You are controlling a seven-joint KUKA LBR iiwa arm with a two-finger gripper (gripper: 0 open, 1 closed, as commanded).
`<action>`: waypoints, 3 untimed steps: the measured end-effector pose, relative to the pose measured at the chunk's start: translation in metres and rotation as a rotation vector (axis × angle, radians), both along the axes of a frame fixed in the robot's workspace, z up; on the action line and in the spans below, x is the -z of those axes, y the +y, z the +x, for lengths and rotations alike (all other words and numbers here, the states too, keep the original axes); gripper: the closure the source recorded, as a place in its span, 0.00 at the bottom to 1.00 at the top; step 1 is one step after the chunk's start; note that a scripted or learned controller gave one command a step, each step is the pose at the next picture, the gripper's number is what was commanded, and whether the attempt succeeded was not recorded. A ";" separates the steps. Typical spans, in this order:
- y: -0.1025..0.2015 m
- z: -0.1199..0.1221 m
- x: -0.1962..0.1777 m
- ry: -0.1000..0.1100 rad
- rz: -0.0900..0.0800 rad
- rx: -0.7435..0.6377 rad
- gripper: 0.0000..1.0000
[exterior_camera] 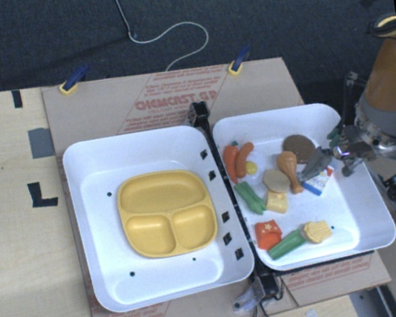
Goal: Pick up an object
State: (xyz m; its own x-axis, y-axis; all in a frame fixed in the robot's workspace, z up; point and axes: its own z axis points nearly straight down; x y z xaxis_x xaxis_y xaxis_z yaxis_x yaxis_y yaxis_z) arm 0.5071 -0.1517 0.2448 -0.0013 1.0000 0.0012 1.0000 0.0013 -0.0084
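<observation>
Right bin (372, 234): I count roughly ten toy foods here, bunched toward its left half.
Left bin (94, 231): one yellow divided plate (168, 212) with three compartments, nothing on it.
Gripper (326, 159): I see it low over the right bin's right side, beside a blue-and-white packet (316, 184); whether its jaws are spread or clenched I cannot tell, and I see nothing gripped between them.
Candidate object: the drumstick (288, 169), lying just left of the gripper, near a brown disc (299, 146) and touching a beige round piece (276, 179).
Handling, my judgement: likely hollow moulded plastic, so light, stiff and rather slick; not fragile, but apt to roll or squirt out of a pinch.
Where I would take hold: across the narrow shank, jaws square to its long axis, not on the bulbous end.
Count, reds: one sausage (243, 156), one carrot-like piece (231, 160), one red chunk (268, 234).
Count, greens: one short pod (249, 196), one longer one (286, 244).
Count, yellows: one cheese wedge (277, 202), one corn piece (317, 232).
Clamps: one blue-and-yellow clip (75, 78) at each rear corner of the cardboard, two in all.
</observation>
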 end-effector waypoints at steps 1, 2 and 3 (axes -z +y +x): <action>-0.002 0.001 0.048 0.004 0.001 0.001 0.00; 0.003 -0.003 0.096 0.005 0.002 0.000 0.00; 0.004 0.002 0.161 0.002 0.001 0.000 0.00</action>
